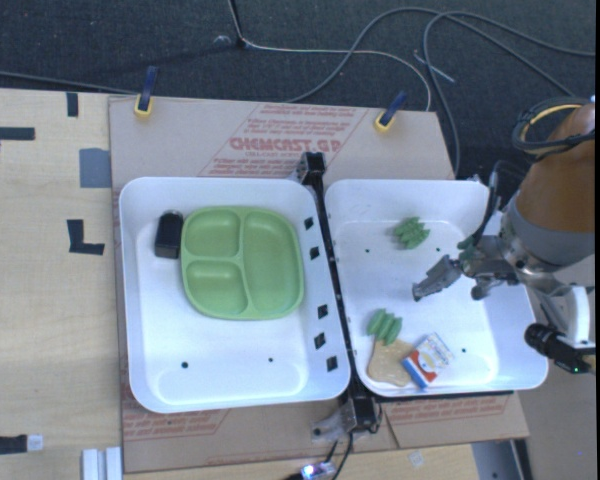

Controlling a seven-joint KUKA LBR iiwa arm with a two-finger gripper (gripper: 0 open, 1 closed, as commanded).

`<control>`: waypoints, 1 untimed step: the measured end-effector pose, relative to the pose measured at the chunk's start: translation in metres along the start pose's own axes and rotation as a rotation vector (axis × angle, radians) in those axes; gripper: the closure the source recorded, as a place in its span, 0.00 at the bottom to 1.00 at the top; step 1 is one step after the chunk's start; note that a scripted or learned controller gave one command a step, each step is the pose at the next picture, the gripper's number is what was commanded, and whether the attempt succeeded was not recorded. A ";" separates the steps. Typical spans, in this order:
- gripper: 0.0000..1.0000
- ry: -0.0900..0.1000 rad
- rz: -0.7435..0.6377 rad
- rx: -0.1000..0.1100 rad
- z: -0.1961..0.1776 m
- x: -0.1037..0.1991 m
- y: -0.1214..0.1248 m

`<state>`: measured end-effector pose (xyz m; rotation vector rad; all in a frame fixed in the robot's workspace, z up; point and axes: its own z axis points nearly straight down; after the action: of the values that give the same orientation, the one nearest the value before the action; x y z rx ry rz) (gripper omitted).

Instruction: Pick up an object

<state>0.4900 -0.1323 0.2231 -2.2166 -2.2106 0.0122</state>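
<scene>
Printed in red on the brown cardboard sheet under both bins: lettering too blurred to read with any certainty. Held at its far edge by two yellow clamps, the second near the right bin's far corner. In the left bin: a green divided plate with three compartments, lying flat and bare, and a small black block touching the plate's left rim. In the right bin: a green leafy piece near the far wall; a second green piece, oblong, long axis running from upper left to lower right, near the divider; just below it a tan flat piece; touching that, a small packet in white, red and blue, tilted diagonally, its print too small to make out. Over the right bin's middle, between the two green pieces and apart from both, the gripper, reaching in from the right beneath the grey and orange arm. Dark fingers pointing left and slightly down, nothing seen between them; impossible to say whether spread or closed. Black cables trailing across the dark floor beyond the bench.
</scene>
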 end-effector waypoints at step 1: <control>0.00 -0.002 -0.004 -0.011 -0.005 0.000 0.003</control>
<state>0.4926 -0.1321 0.2285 -2.2189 -2.2215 0.0019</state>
